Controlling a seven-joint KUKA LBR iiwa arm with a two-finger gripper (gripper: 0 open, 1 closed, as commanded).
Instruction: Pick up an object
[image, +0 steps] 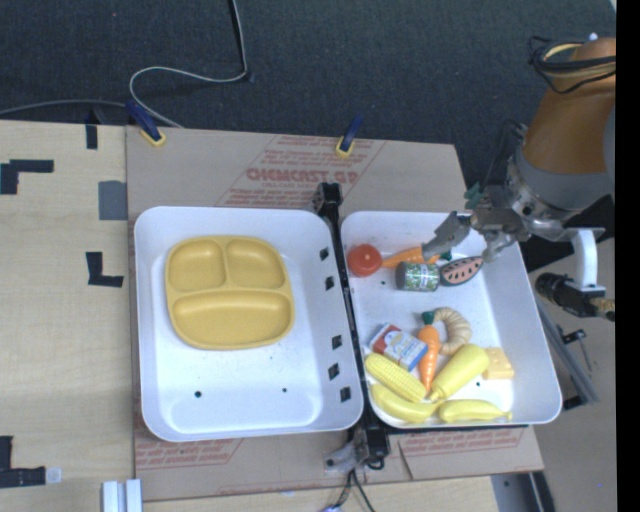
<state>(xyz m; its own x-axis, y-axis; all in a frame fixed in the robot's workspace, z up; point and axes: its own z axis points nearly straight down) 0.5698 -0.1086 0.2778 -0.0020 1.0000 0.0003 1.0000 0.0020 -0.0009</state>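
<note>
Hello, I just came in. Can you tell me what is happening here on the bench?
A robot arm reaches in from the right, with its gripper over the far end of the right bin. That bin holds toy food; a can and a watermelon slice lie just below the gripper. Nothing is seen in its grasp. The left bin holds a yellow divided plate.

plate (229, 291) in left bin (160, 390) | toys (430, 370) in right bin (535, 350)

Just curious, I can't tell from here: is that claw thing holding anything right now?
Gripper: over the right bin, open, holding nothing.
</note>
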